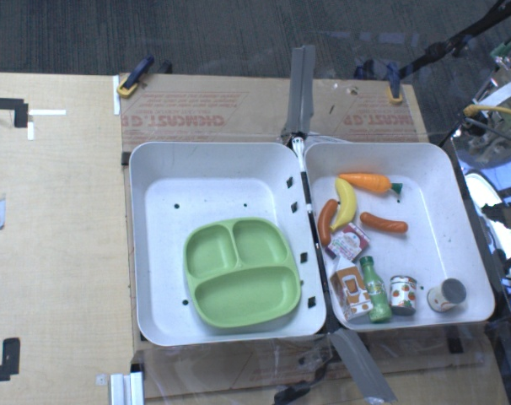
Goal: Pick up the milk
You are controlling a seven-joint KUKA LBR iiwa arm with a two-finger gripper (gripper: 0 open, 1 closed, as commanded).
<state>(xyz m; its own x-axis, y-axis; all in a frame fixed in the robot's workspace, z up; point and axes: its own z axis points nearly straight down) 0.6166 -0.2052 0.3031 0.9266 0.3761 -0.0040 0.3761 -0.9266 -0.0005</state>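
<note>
Along the near edge of the right bin (pixel 479 226) stands a row of four things. The milk (pixel 350 292), a brown and white carton lying flat, is at the row's left end, close to the bin's near left corner. A green bottle (pixel 375 292) lies just beside it on its right, touching it. Next come a small printed can (pixel 403 295) and, toward the near right corner, a grey cup (pixel 447 294) tipped on its side.

Level with these, a green divided plate (pixel 239 272) sits in the near half of the left bin (pixel 142 226).

Just beyond the milk lies a pink packet (pixel 348 245). Farther back are a sausage (pixel 325 220) by the left wall, a banana (pixel 346 202) touching it, and a second sausage (pixel 384 223) to their right. A carrot (pixel 367 182) lies farthest, toward the far edge.

Whether the claw is released or clenched cannot be told.
</note>
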